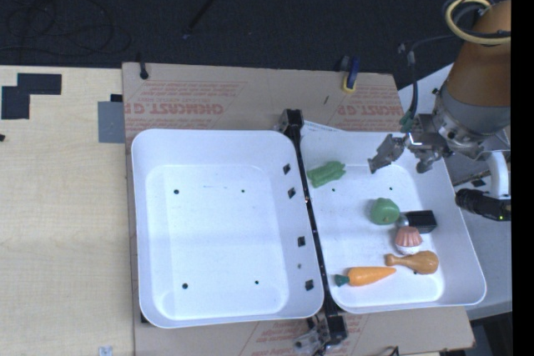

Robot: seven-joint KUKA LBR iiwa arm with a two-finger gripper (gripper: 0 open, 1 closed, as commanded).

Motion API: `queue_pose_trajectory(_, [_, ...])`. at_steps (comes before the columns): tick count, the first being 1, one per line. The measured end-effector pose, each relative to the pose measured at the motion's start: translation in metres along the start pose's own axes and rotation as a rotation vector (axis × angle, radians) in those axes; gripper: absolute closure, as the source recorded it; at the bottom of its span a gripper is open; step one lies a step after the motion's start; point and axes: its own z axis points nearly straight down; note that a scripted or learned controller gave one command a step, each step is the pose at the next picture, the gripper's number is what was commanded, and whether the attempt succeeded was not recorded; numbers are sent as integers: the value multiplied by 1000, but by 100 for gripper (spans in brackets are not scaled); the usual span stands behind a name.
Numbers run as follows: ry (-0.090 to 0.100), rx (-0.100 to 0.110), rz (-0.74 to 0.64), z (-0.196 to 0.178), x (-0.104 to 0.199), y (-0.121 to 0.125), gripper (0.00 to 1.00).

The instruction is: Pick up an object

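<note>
Gripper [406, 152] spread above right bin's [467, 246] far edge — toys crowd near side.

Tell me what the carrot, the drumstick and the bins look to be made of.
Carrot: probably moulded plastic, uniform orange with a green tip. Drumstick: likely plastic too, smooth tan-brown with a slight sheen. Left bin and right bin: seemingly thin formed plastic, plain white, rounded rims.

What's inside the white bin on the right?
The right bin holds toy food: a carrot, drumstick, two green pieces, a pinkish item and a black block. Nothing looks covered.
</note>
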Motion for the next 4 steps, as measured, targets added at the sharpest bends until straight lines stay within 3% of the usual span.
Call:
queue_pose_trajectory(1, [0,7,9,36,-69,-86,0])
queue_pose_trajectory(2, [3,5,-2,150,-51,-15,0])
queue_pose_trajectory(3, [0,-2,-1,159,-43,15,0])
queue_pose_trajectory(4, [1,-1,-4,158,12,27,0])
